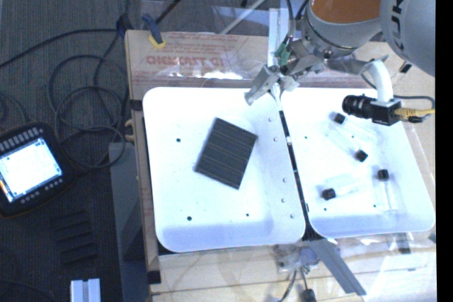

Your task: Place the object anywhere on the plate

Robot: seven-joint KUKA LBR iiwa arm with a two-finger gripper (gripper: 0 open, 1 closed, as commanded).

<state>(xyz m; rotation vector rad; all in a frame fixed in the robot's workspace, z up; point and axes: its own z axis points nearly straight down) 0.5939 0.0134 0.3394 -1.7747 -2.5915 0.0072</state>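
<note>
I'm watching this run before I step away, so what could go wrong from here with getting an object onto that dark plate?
1. The gripper hangs over the divide between the bins, at their far edge, far from the small clear vials in the right bin; they are see-through with little black caps, so a grasp may miss.
2. The dark ridged plate lies loose and angled in the left bin, so a drop near its edge could roll off.

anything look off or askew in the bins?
Mostly tidy. The dark grey ribbed rectangular plate lies rotated in the left white bin, not square to its walls. Several small clear vials with black caps lie tipped and scattered in the right white bin. No visible spill or damage.
</note>
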